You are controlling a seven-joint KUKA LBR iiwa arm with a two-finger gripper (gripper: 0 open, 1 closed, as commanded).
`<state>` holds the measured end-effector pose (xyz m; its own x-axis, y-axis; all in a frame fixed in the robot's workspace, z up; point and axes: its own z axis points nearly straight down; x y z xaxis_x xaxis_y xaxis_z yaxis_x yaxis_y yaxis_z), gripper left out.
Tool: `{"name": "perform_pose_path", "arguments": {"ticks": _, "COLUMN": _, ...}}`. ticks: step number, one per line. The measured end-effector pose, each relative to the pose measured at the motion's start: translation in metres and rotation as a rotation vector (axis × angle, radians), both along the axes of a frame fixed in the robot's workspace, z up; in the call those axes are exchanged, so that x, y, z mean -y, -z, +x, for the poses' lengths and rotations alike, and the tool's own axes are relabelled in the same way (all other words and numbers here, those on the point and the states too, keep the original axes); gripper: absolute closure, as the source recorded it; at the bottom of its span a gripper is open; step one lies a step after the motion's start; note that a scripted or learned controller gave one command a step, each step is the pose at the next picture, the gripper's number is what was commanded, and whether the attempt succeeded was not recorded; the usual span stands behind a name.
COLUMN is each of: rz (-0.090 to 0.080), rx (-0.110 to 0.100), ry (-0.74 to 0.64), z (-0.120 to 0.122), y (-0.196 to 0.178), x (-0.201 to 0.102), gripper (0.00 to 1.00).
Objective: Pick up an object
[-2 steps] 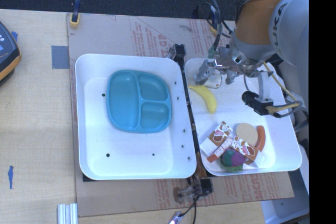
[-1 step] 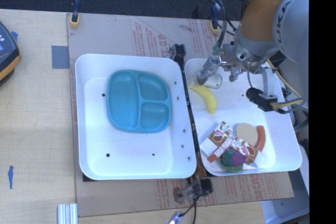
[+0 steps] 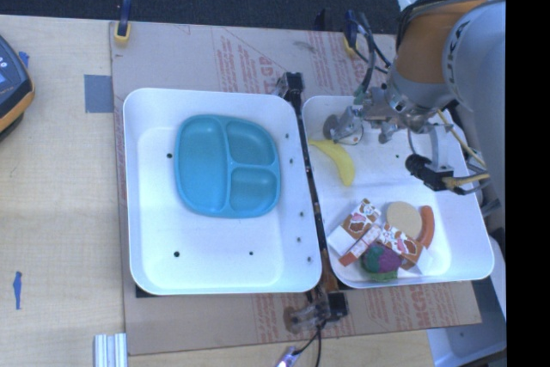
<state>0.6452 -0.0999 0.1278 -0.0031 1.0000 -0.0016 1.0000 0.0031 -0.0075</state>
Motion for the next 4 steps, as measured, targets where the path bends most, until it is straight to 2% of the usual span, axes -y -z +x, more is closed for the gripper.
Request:
{"name": "perform_pose_path", "arguments": {"ticks": 1, "rz": 0.001, "rx": -0.001, "ry": -0.004, "z": 0.010, "y": 0.038, "x": -0.004, "gripper": 0.00}}
{"name": "perform_pose_path", "arguments": {"ticks": 2, "rz": 0.000, "rx": 0.001, "ry": -0.002, "z": -0.055, "y": 0.038, "x": 0.012, "gripper": 0.00}}
{"name": "perform_pose_path", "arguments": {"ticks": 3, "rz": -0.001, "rx": -0.002, "ry": -0.004, "z": -0.055, "y": 0.029, "x": 0.013, "gripper": 1.00}}
{"name": "perform_pose_path", "arguments": {"ticks": 4, "rz": 0.002, "rx": 0.002, "ry": -0.002, "z": -0.073, "y": -0.063, "x": -0.054, "gripper": 1.00}}
